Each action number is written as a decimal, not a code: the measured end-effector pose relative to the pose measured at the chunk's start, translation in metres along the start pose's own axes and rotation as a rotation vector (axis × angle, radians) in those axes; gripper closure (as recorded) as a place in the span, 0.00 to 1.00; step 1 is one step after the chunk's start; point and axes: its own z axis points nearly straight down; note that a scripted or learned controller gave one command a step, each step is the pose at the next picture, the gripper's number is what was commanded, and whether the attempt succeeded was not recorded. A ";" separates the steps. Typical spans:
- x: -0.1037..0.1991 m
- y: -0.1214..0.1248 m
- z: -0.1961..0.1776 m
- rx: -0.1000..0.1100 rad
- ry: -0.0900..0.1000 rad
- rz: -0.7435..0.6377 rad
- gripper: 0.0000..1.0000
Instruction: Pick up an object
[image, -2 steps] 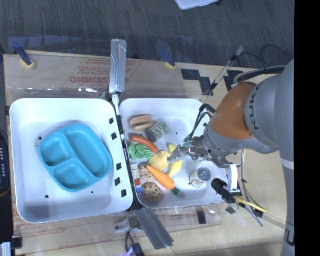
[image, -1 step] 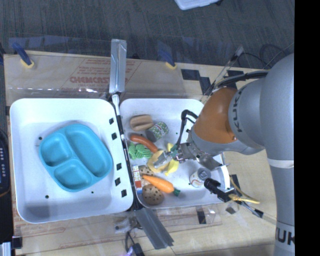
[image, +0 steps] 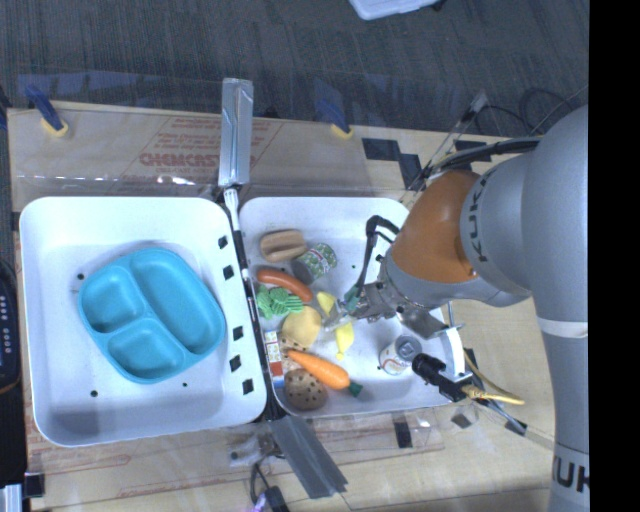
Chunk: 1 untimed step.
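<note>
Low over the right bin (image: 420, 215), the gripper (image: 350, 305) reaches in from the right beneath the orange band (image: 435, 230) of the grey arm (image: 530, 230); whether it is wide, narrow or holding something cannot be told from this slanting view, since its tip merges with the pile of toy food under it. Just beside that tip, to the left, lies a pale yellow rounded piece (image: 301, 326), smooth and lemon-like, with a small yellow banana-shaped piece (image: 343, 338) touching its right side. Nearer the camera an orange carrot (image: 320, 369) with a green end lies slantwise across a brown speckled round item (image: 304, 392). Farther off sit a tan bun-like piece (image: 282, 244), a reddish sausage (image: 284, 282) and a green leafy item (image: 272, 302), all crowded against the bin's left wall; a small can with a green printed label (image: 318, 261) lies just right of the bun, its print too small to read. A white round object (image: 398, 354) rests to the right of the pile. In the left bin (image: 50, 300) lies a blue three-compartment tray (image: 150, 312), tilted on the bin floor. On the bench board (image: 100, 150) beyond the bins, red lettering reads roughly "CHEMCAST", partly hidden
</note>
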 end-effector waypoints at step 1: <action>0.038 0.074 -0.127 -0.010 -0.002 0.065 1.00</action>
